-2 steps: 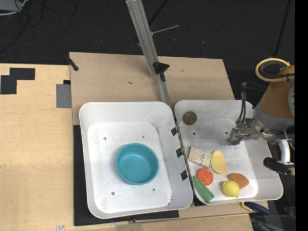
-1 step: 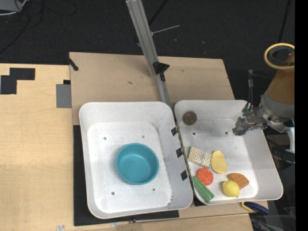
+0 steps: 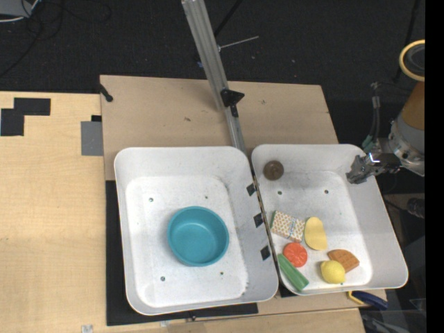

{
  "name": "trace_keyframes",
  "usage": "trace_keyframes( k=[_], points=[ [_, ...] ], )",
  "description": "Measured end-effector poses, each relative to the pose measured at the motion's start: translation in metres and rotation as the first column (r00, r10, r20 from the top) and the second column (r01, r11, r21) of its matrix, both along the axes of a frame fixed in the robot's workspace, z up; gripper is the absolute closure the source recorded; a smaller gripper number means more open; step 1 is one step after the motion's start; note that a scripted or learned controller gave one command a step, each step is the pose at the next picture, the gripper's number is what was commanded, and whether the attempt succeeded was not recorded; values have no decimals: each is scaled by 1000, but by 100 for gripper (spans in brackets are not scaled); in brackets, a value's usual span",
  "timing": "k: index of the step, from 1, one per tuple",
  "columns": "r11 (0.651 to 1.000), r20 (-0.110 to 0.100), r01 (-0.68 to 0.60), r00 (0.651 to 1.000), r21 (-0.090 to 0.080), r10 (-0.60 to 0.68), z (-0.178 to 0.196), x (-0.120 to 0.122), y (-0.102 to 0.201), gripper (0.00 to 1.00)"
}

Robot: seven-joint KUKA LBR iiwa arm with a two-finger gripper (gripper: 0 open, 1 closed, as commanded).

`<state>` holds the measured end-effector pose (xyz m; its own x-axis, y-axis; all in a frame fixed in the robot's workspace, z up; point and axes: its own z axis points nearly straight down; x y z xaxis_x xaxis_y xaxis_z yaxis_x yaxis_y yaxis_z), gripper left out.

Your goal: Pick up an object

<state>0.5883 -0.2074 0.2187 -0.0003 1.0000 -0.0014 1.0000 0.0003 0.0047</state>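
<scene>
A teal bowl (image 3: 198, 236) lies alone in the left bin (image 3: 132, 165), graspable toy foods (image 3: 310, 250) cluster in the right bin's (image 3: 368, 200) near corner, and the tool (image 3: 362, 168), grip indiscernible, hovers at that bin's right rim.

You have a pale wooden bench top (image 3: 41, 207) at the left, marked with black and grey squares; a tan board (image 3: 277, 116) lies behind it; a slanted aluminium rail (image 3: 208, 54) rises over that board; beyond, the floor (image 3: 104, 26) is dark, with cables trailing at upper left.
</scene>
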Motion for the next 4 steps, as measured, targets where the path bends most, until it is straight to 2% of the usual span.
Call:
trace_keyframes(
  k=[1,4],
  points=[
    [1000,-1,0,1000,0,0,42,2,-2,100],
    [1000,-6,-3,1000,2,3,9,6,143,100]
  ],
)
